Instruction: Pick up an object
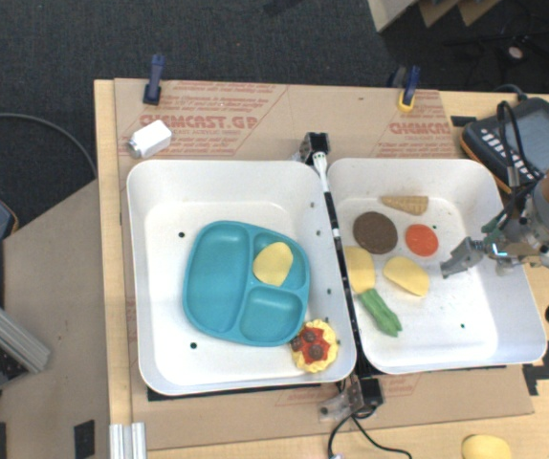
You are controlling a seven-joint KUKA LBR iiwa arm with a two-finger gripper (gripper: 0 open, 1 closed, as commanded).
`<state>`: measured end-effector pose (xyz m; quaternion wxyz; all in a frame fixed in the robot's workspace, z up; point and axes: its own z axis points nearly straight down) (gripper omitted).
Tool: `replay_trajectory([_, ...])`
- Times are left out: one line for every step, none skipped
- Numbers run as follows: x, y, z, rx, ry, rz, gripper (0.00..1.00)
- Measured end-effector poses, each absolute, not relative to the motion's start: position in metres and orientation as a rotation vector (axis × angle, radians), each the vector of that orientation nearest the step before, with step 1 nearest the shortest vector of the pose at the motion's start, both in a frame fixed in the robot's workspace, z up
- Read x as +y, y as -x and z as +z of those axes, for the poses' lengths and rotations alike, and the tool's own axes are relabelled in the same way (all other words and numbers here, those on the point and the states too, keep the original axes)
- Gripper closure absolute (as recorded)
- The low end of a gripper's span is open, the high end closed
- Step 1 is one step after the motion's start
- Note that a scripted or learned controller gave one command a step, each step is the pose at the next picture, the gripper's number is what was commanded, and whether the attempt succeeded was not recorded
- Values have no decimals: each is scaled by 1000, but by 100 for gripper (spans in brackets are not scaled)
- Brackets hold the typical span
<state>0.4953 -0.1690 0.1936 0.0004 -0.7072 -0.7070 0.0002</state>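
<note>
place: robotics lab | evidence: clamped cardboard bench (255,113), two white bins (150,256), toy food, loose cables (26,122)

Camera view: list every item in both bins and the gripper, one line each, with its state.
Teal tray: flat in left bin.
Yellow piece: in the tray's upper right compartment.
Pizza toy: at tray's lower right corner.
Brown disc: flat, right bin.
Orange round: beside disc.
Green piece: lying flat.
Gripper: over right bin, holding nothing.
</note>
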Motion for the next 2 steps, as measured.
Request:
replay_trajectory([-169, -496, 204, -2224, 2222, -1, 100])
replay_trajectory([-169, -497, 214, -2225, 2225, -3, 100])
